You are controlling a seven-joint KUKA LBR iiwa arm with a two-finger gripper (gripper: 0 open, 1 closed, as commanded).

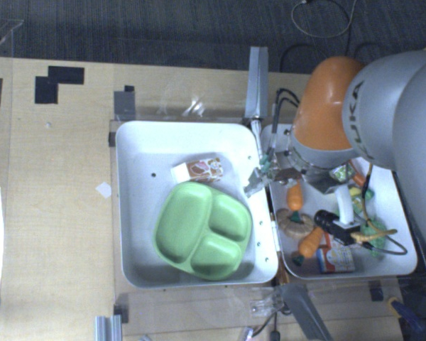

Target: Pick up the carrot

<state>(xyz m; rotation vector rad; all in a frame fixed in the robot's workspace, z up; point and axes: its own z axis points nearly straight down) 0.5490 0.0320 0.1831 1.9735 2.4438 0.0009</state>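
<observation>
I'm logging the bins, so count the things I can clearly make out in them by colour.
Green: 1, plate, left bin
White: 1, packet, left bin
Orange: 2, carrots, right bin
Total: 4. The rest of the right bin's clutter is too jumbled to count.

Two bins sit side by side on the desk (50, 212). Left bin (138, 261): divided plate (203, 230) toward 5 o'clock of centre; small packet (199, 169) just beside it at 12 o'clock. Right bin (401, 258): arm (383, 105) overhangs its 12 o'clock half. One carrot (295, 196) near the dividing wall; a second carrot (310, 242) at its 5 o'clock. Carton (335, 258) just beside the second carrot, at its 4 o'clock. Remaining items cluster toward 3 o'clock.
</observation>
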